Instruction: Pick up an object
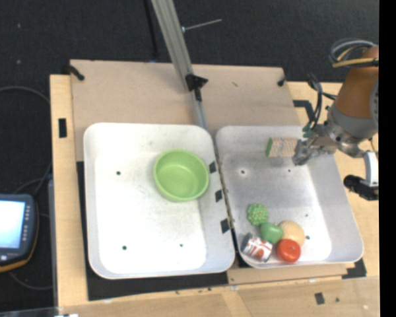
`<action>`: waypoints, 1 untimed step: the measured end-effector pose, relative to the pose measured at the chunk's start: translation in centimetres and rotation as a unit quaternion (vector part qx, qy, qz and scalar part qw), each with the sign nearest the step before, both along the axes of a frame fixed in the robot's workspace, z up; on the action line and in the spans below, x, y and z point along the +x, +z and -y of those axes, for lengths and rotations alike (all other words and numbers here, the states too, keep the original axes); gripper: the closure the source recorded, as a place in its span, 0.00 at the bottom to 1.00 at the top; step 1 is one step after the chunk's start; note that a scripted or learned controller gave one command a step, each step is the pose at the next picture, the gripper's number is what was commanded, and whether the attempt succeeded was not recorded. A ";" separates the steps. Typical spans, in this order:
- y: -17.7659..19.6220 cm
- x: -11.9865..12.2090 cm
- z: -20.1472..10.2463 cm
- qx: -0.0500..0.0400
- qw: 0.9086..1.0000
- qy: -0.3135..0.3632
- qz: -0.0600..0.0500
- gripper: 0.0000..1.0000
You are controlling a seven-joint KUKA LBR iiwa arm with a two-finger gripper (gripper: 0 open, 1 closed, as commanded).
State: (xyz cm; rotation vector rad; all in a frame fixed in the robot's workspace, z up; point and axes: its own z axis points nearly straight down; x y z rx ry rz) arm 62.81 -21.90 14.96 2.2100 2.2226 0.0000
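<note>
At the right bin's (330,197) twelve o'clock edge your gripper (302,152) touches a small sponge-like block (281,147), grip state impossible to tell; it looks light, soft and squashy, so pinch it across its short sides.

Bins (119,256) white w/ dark specks. Bowl (181,175) lime green. Broccoli toy (257,212) green, pepper (272,232) green, tomato (289,250) red, can (257,247) red/white, round obj (292,230) tan. Sponge (281,147) green edge, tan speckled. Counter (152,91) light brown. Arm (356,101) grey w/ orange band.
</note>
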 end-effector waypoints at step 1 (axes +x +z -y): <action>6.4 0.1 -0.3 0.001 1.000 -0.001 0.002 1.00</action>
